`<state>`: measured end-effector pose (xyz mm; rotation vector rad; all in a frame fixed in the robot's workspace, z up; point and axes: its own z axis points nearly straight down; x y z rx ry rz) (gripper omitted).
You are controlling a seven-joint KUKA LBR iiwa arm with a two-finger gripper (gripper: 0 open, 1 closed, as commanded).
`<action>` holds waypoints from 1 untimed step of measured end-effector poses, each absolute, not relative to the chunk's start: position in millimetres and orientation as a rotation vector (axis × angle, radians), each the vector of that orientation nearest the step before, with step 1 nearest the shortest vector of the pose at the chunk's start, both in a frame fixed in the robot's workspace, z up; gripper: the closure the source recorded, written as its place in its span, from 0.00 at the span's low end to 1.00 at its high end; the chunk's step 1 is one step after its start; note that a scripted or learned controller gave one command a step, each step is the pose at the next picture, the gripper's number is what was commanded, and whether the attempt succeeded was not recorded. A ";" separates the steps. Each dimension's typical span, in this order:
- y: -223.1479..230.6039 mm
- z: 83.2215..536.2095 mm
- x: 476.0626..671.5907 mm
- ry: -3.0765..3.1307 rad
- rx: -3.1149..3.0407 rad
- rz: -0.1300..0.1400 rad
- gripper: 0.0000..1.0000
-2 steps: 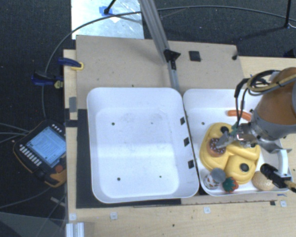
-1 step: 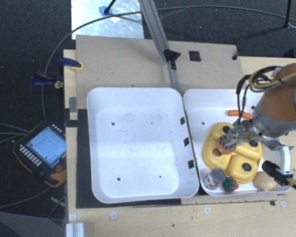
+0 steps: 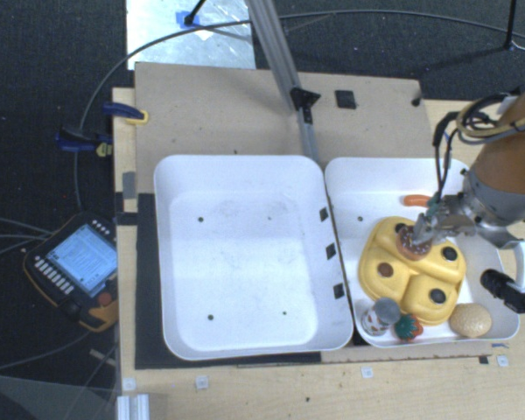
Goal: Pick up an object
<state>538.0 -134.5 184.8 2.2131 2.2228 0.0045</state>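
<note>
At the far left of the frame a teach pendant [image 3: 74, 265] with a lit screen lies on the dark floor. Right of it the left white bin [image 3: 245, 256] sits on the bench. In the right white bin [image 3: 359, 191] a yellow lumpy toy [image 3: 411, 274] fills the middle, with an orange stick [image 3: 416, 200] above it, and a grey ball [image 3: 387, 309], a green ball [image 3: 409, 326] and a tan oval [image 3: 471, 320] along the lower edge. My pincer [image 3: 417, 237] is down on the toy's top; whether it is open or closed I cannot tell.
</note>
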 end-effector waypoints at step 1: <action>-141.9 246.6 539.9 2.222 2.212 0.006 1.00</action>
